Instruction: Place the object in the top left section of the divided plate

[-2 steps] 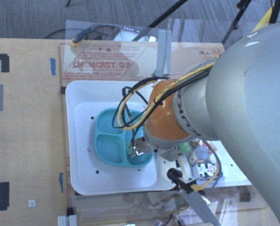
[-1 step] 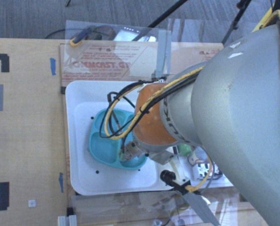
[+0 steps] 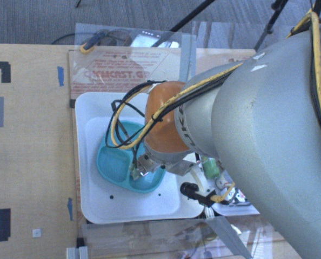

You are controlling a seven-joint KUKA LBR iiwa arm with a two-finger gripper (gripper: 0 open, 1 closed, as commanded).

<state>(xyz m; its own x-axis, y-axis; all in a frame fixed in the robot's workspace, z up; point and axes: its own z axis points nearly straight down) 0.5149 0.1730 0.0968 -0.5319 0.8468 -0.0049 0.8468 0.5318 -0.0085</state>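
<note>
Nearest the camera, a broad grey arm [image 3: 268, 117] across the right side, with an orange band [image 3: 163, 117] above the wrist. Beneath it, the gripper [image 3: 140, 169] low over the right part of the teal divided plate [image 3: 113, 163]; open or closed, cannot tell. Plate near the middle of the left white bin [image 3: 95, 204]. Just past that bin's right wall, a green object [image 3: 210, 168], partly hidden under the arm, apart from the plate. Farther back, a clear sheet with red lettering [image 3: 125, 69] on the tan surface [image 3: 31, 144].
</note>
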